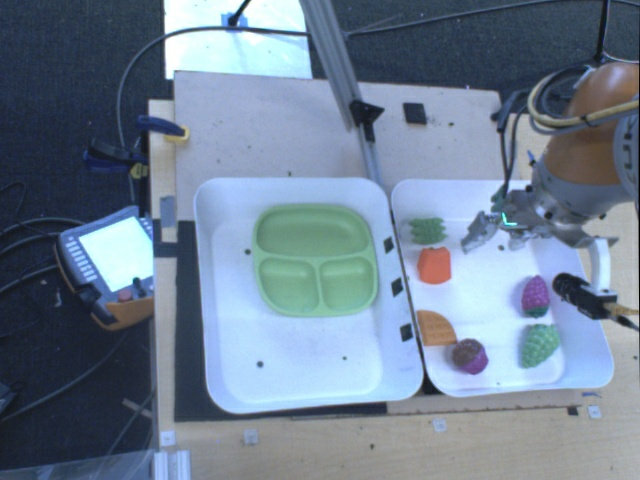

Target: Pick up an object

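Your surface [300,108] carries two shallow white bins side by side.

Right bin [600,368], six toy foods, nearest first:
- one dark purple, berry-like piece [469,355] by the near wall
- one green grape bunch [539,344] toward the near right corner
- one tan-orange wedge [436,326] at the left wall, touching or almost touching the purple piece
- one magenta grape bunch [536,295] just beyond the green one
- one orange-red block [434,265], too small for you to name
- one dark green leafy piece [427,230], farthest, just beyond the orange-red block

Left bin [230,358], one item: a light green divided plate [316,259] with three compartments, one long and two small.

Claw [483,232]: over the far half of the right bin, right of the leafy piece and apart from it. You cannot tell whether it is spread or clenched; no item sits between its tips. The arm [590,158] is cut off at the right edge
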You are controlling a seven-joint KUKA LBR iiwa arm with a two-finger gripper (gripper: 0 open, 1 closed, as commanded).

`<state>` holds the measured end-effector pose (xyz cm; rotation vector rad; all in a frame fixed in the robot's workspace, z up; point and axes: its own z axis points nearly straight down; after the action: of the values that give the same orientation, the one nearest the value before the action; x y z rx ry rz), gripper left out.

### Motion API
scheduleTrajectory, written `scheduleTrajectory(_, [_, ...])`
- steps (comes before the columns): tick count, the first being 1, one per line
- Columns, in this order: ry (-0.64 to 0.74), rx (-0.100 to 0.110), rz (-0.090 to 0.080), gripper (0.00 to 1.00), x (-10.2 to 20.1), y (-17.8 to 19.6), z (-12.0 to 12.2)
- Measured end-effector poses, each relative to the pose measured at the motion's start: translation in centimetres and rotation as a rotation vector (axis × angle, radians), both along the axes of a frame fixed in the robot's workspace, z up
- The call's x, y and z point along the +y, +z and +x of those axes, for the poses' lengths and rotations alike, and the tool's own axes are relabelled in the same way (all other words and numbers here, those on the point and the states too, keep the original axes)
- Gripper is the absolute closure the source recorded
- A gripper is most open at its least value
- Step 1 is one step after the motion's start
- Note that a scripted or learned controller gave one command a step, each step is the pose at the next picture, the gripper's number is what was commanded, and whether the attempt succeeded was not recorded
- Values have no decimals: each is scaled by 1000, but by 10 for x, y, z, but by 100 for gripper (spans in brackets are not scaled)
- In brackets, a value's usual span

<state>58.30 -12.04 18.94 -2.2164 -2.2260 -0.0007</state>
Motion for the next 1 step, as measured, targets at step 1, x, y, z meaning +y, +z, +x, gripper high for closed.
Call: scheduleTrajectory(1, [0, -2, 0, 0, 0, 1, 1])
